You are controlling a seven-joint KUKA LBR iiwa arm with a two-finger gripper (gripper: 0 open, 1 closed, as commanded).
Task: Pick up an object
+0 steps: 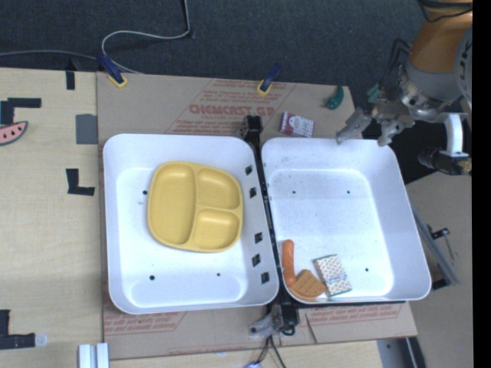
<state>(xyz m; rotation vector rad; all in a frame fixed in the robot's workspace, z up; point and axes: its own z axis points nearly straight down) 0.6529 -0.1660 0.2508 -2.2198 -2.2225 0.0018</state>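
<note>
My gripper [367, 127] hangs over the far right corner of the right bin [399, 205], fingers spread open with nothing between them. At the near edge of that bin lie an orange carrot-like stick [288, 256], a tan waffle-shaped piece [308, 285] and a small white patterned packet [333, 274], all well away from the gripper. The left bin [123, 228] holds a yellow divided plate [195, 206].
A small dark packet [296, 124] lies on the cardboard behind the right bin. A green clip [335, 96] lies near the arm, and blue-and-yellow clamps [113, 70] hold the cardboard's far edge. A cable [153, 33] runs across the dark back area.
</note>
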